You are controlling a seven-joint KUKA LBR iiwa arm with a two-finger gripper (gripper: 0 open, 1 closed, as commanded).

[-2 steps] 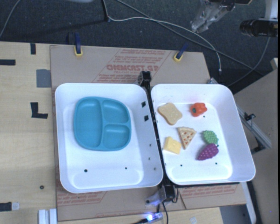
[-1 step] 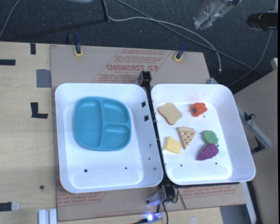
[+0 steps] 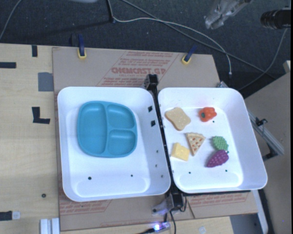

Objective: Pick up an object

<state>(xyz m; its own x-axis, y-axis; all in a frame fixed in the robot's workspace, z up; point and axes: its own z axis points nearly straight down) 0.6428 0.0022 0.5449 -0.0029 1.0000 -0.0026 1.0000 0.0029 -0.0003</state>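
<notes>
Camera view: the gripper [image 3: 219,14] hangs high above the counter's far right corner, over dark floor beyond the right bin [image 3: 234,179]; it is blurred, and I cannot tell how its fingers stand. Nothing shows between them. The right bin carries six toy foods. A slice of bread [image 3: 177,118] lies near its far left corner, with a red tomato [image 3: 208,113] to its right. A pizza wedge [image 3: 195,142] sits in the middle, a yellow cheese block [image 3: 180,151] just beside it toward the left edge. Green broccoli [image 3: 219,143] and purple grapes [image 3: 217,158] touch, nearer the right edge. In the left bin [image 3: 68,179] a blue divided plate [image 3: 107,129] rests.
</notes>
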